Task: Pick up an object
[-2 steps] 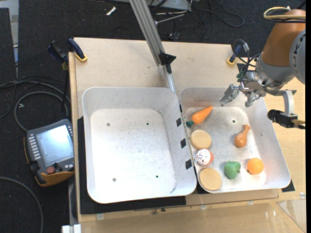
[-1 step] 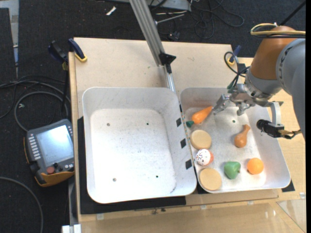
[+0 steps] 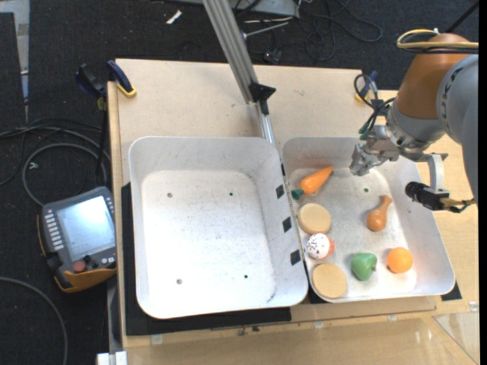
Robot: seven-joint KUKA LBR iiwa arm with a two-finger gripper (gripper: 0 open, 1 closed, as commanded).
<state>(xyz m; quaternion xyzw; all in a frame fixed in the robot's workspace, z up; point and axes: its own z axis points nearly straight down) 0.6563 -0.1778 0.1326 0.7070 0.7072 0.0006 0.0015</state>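
White plastic makes up both shallow bins on the pale wooden table (image 3: 190, 97). The left bin (image 3: 152, 158) shows a speckled floor. The right bin (image 3: 434, 257) carries all the small things.

Near its far left corner lies a toy carrot (image 3: 316, 179), orange with a green tip, slanting from upper right to lower left. Just below it sits a round tan biscuit (image 3: 314, 219), and below that a white ball with red spots (image 3: 319, 245) that touches or nearly touches the biscuit. A second tan disc (image 3: 330, 280) rests at the near edge of the bin, just beside the ball. To its right is a green toy pepper (image 3: 364, 265), and next to that an orange fruit (image 3: 399, 260). Further up, an orange-brown drumstick-shaped toy (image 3: 377, 214) lies apart from the rest.

The grey arm with its orange band reaches in from the right, and the gripper (image 3: 360, 165) hangs over the far part of the right bin, to the right of the carrot and above the drumstick (it touches neither, as far as can be seen). Whether it is apart or together cannot be told, as the wrist hides the tips.

A grey handheld control pendant (image 3: 80, 238) lies on the dark floor to the left of the table.
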